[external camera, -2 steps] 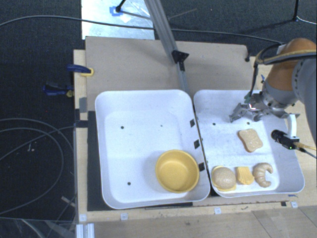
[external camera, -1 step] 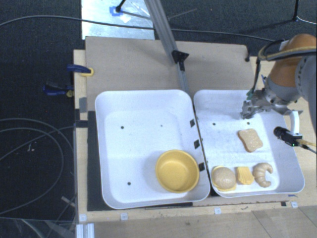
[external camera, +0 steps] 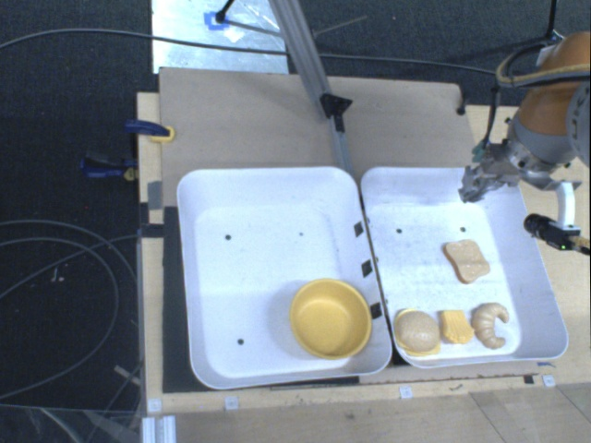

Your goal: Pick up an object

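Dark carpet laced with cables surrounds your bench (external camera: 249,118), a tan board carrying two shallow white bins side by side. Look first at the left bin (external camera: 231,210), which holds a yellow bowl (external camera: 330,317) near its front right corner. Beside it, the right bin (external camera: 416,201) holds four food-shaped pieces: a slice of toast (external camera: 466,260) out in the middle, and along the front wall a bread roll (external camera: 417,330), a yellow cheese-like block (external camera: 453,326) and a croissant (external camera: 490,325), packed close in a row. Any of these could be your pick.

Your arm (external camera: 554,109) reaches in from the right, and the gripper (external camera: 473,188) hovers over the rear of the right bin, well apart from every piece. Nothing sits in it, and at this angle you cannot tell whether it is spread or closed.

Watch for these risks. The front row is crowded, so a descent there may nudge a neighbour or pin a piece against the bin wall. The toast lies flat, and a grasp from above could slide over it and come up empty. The croissant's curve may let it twist free.
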`<action>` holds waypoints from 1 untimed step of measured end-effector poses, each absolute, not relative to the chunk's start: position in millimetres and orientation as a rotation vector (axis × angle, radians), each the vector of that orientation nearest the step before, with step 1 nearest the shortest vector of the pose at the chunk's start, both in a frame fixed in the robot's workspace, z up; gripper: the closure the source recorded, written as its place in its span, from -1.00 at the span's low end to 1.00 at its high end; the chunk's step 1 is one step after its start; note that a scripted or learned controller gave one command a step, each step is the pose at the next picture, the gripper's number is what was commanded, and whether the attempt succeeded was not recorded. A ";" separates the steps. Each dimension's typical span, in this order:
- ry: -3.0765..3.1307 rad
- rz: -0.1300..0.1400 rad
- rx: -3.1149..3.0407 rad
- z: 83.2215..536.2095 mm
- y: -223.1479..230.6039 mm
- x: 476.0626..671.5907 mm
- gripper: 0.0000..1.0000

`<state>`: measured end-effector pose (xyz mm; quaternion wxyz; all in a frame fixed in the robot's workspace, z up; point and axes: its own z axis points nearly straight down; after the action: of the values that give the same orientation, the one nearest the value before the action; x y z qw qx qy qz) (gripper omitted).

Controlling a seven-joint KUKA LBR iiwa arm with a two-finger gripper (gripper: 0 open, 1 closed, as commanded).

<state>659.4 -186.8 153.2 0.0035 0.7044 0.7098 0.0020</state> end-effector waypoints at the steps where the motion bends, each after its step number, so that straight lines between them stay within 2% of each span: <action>1: 2.224 0.006 2.207 215.2 -194.8 662.6 1.00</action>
<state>662.6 -194.8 215.2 0.0042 0.7045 0.7097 0.0020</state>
